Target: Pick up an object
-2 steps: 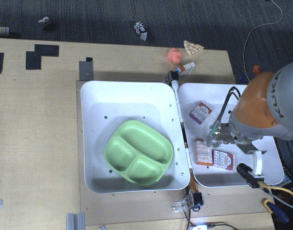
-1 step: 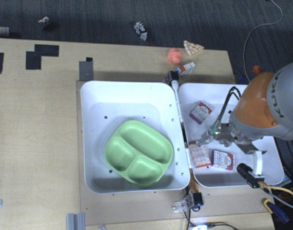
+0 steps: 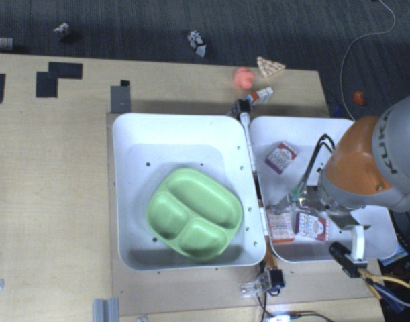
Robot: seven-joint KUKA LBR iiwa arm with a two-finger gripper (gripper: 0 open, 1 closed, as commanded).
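A green divided plate [image 3: 194, 211] lies tilted in the left bin [image 3: 134, 136]. In the right bin [image 3: 300, 127] a small red-and-white packet [image 3: 280, 157] lies near the back. Two more red-and-white packets [image 3: 280, 225] [image 3: 311, 227] rest side by side near the front wall. My gripper [image 3: 305, 205] hangs below the orange-banded wrist [image 3: 355, 166], directly above those two front packets. The wrist hides the gripper's tips, and nothing shows as lifted off the bin floor.
A black rail [image 3: 250, 154] divides the two bins. Behind them on the bench lie a pink ball [image 3: 244, 78], a wedge-shaped toy [image 3: 270, 66] and a small tube [image 3: 261, 96]. Cables [image 3: 272, 282] trail at the front edge.
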